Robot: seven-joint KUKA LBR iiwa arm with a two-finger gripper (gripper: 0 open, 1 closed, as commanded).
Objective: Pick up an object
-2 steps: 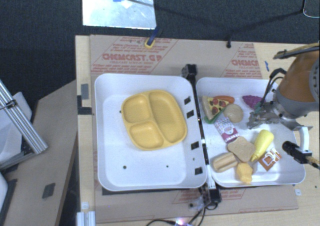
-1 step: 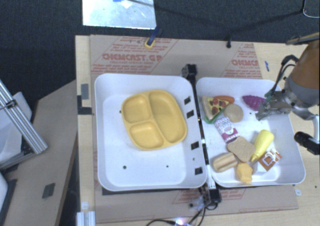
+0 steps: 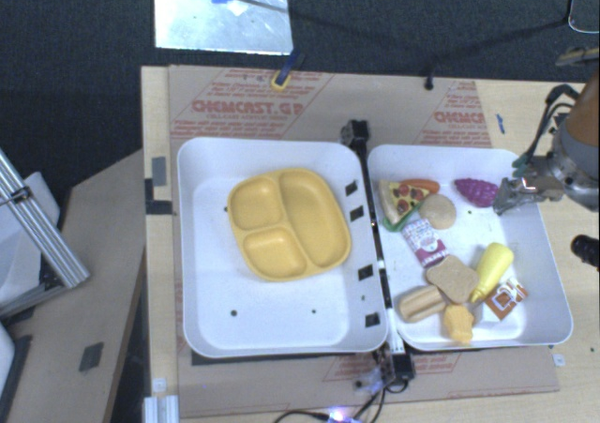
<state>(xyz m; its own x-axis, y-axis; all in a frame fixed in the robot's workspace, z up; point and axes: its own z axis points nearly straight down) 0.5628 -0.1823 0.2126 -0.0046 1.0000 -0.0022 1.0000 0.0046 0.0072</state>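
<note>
- Tabletop (image 3: 234, 98): carries two shallow white bins side by side; printed cardboard lies beneath them.
- Left bin (image 3: 202, 224): holds a yellow divided plate (image 3: 286, 222) at its centre, lying flat.
- Right bin (image 3: 548, 252): holds all the small toy foods, any of which could serve as the object to pick up.
- Pizza slice (image 3: 408, 194): at 10 o'clock in the right bin; a round bun (image 3: 438, 213) touches its lower right side.
- Purple grapes (image 3: 476, 191): at 1 o'clock in the right bin, apart from the rest; the nearest item to the pincer.
- Small packet (image 3: 423, 241): near the bin's centre, just below the bun.
- Bread slice (image 3: 452, 278), bread roll (image 3: 419, 302), cheese wedge (image 3: 457, 323): clustered at 6 o'clock, touching or nearly so.
- Yellow squeeze bottle (image 3: 493, 268): lying tilted at 4 o'clock; an orange-and-white carton (image 3: 506, 299) sits just beside its lower end.
- Pincer (image 3: 516, 194): at 2 o'clock over the right bin's rim, just right of the grapes; cannot tell whether released or clenched; nothing is seen held.
- Handling note: the grapes look the best target, standing alone with free space around; judged best to centre above them, descend straight, close across the narrow width; the 6 o'clock cluster risks catching a neighbour.
</note>
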